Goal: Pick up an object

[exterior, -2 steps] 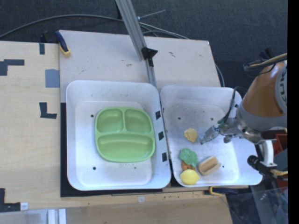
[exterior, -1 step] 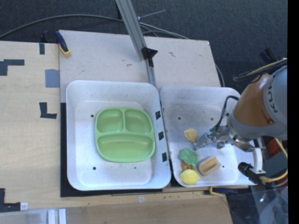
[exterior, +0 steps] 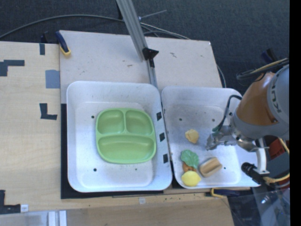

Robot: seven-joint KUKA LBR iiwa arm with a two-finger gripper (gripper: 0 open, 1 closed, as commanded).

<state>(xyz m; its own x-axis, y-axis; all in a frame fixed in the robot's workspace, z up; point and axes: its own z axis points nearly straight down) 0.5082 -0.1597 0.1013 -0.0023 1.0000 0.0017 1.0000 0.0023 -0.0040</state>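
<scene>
A robotics lab here: a plywood worktop (exterior: pixel 28 140) patched with tape marks (exterior: pixel 47 111), two white bins (exterior: pixel 75 126), cables (exterior: pixel 70 19) trailing over dark carpet (exterior: pixel 235 13).

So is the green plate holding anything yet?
Empty: the green plate shows three bare compartments; the toy food lies in the right bin.

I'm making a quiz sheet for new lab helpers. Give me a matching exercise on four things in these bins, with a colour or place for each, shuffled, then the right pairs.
Things:
1. divided plate
2. lemon
3. bread roll
4. gripper

Descriptions:
A. tan, lying in the right bin just right of the leafy green toy
B. pale green, lying in the left bin
C. hangs over the right bin, right of the small yellowish lump
D. bright yellow, at the right bin's near edge

Pairs: 1-B, 2-D, 3-A, 4-C
</scene>
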